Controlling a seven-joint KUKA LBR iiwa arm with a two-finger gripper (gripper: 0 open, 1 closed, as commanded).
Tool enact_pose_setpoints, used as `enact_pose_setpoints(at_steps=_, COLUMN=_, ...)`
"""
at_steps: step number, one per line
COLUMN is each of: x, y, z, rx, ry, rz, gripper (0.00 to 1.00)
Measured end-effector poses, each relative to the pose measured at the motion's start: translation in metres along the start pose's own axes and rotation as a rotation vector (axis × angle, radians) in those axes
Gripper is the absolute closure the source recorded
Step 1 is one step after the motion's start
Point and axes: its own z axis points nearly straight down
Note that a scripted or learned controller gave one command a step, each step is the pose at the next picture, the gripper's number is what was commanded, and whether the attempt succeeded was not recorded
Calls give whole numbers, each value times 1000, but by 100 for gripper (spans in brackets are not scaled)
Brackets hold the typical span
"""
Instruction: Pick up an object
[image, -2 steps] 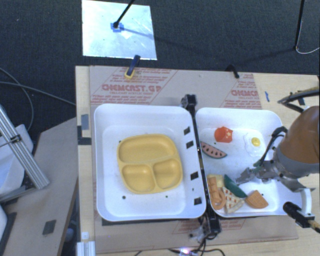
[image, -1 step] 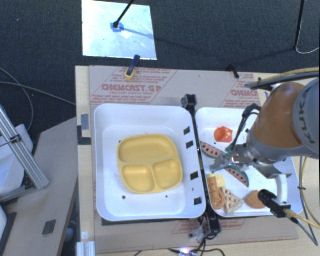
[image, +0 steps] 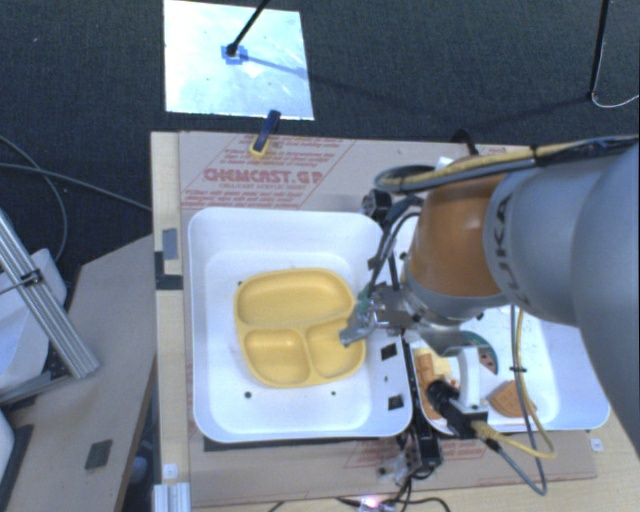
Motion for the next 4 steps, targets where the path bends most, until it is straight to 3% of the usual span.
enact_pose_setpoints(at_steps=1, x=-84, y=42, z=20, rx=0, ry=-10, rz=23, gripper=0)
enact_pose_setpoints(at_steps=2, x=-131, y=76, z=19, rx=-2, ry=-9, rz=20, gripper=0)
enact_pose_setpoints(at_steps=3, x=-40, y=110, z=20, rx=-3, ry=-4, rz=5, gripper=0)
enact_pose_setpoints(at_steps=4, x=-46, y=110, z=9, rx=-2, ry=-6, rz=8, gripper=100)
